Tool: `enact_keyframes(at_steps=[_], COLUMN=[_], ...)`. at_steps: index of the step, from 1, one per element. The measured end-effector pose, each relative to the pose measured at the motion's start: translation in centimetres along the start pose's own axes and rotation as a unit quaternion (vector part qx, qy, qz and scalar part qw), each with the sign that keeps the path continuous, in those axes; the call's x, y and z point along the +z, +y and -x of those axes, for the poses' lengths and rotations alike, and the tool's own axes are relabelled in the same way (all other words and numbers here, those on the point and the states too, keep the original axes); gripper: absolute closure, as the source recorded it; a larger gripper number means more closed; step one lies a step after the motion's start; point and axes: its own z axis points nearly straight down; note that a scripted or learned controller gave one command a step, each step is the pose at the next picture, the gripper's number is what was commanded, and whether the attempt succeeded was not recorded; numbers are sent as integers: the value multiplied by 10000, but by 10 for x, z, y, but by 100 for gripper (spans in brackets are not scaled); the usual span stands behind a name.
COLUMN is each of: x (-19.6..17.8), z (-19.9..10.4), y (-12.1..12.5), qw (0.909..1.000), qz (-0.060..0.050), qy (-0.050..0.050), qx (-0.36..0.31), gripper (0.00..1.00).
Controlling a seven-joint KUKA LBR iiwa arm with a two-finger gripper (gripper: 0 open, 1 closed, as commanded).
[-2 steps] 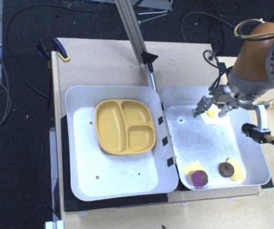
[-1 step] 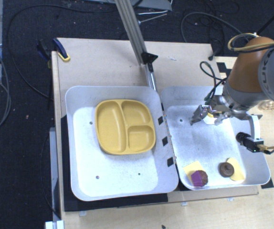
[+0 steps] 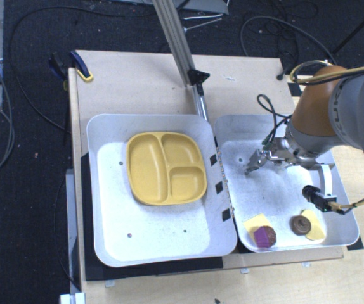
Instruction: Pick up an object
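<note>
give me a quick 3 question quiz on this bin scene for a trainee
1. True or false: the yellow divided plate lies in the right bin.
2. Multiple choice: the purple object rests on a) a yellow block b) the plate c) bare bench.
3. Fill in: the gripper hangs over the ___ bin.

Key:
1. False; it lies in the left bin.
2. a, the yellow block at the right bin's near edge.
3. right

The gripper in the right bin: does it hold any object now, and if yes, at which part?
Nothing is held. The gripper hangs over bare floor of the right bin, apart from the purple ball and the brown disc.
</note>
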Motion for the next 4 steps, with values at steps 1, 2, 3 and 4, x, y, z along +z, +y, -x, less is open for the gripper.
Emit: enact_keyframes(at_steps=[1,2,3,4], x=[-14,-77,-135,-165], z=[1,4,9,9], y=[1,4,13,14], qw=[10000,10000,10000,10000], qz=[21,27,28,21], qy=[-8,-1,-2,1], qx=[3,-6,-9,-10], gripper=[100,100,100,100])
